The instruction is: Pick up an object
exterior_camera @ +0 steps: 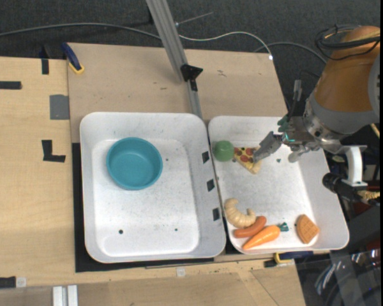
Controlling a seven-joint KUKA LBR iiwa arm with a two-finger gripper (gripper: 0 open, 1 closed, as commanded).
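So you've got the wooden tabletop (134, 81) with two shallow white bins sitting side by side on it. The left bin (147, 234) just has a teal bowl (135, 162) in its upper left part, upright and well apart from everything else. The right bin (306, 183) is where all the small stuff is. The grey arm (345, 81) with its orange band comes in from the right and hangs over the upper part of that bin, with the hand (263, 152) angled down toward the left. Its tip is right at the pizza slice (246, 158), which lies near the bin's top left, but honestly I can't tell if the fingers are apart or together, or if they're actually on the slice at all. Just left of the slice sits a green ball (224, 150), close to the bin's left wall. Down along the bottom edge there's a little cluster: a beige croissant-looking piece (240, 213), then a red sausage (250, 227) touching it below, and an orange carrot (264, 236) with a green tip tucked right against the sausage. Off toward the bottom right corner, apart from that cluster, is an orange waffle-ish cracker (307, 228).
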